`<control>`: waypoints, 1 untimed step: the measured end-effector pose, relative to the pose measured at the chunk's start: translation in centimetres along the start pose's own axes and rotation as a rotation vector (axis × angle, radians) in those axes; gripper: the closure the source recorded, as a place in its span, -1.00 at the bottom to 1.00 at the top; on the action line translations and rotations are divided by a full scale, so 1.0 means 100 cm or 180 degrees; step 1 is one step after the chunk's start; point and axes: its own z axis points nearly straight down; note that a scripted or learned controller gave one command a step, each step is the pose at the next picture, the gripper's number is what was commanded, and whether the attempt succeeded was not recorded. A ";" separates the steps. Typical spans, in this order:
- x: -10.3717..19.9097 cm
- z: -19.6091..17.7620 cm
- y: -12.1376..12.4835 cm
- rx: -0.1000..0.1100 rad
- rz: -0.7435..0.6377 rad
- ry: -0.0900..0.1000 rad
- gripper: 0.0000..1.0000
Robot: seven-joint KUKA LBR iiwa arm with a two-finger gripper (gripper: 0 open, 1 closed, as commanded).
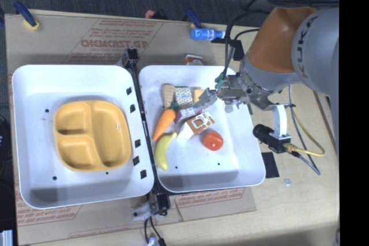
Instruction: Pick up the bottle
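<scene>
On the cardboard-covered desk (pixel 115 37), a small blue plastic bottle (pixel 203 34) lies outside the bins, well apart from the pincer (pixel 212 96), whose opening I cannot tell.

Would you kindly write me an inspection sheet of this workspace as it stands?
Surface: cardboard-covered bench with left bin and right bin.
Job's things: no bottle identifiable in the toy pile.
Clutter: yellow divided plate in left bin; carrot, banana, tomato, small packets in right bin.
Grippers: gripper low over the pile; grasp unclear.
Cables: yellow cable on the bench.
Surroundings: blue clamps on the bench edge.
</scene>
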 end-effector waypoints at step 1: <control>0.000 -0.010 0.000 0.0007 -0.0015 0.0001 1.00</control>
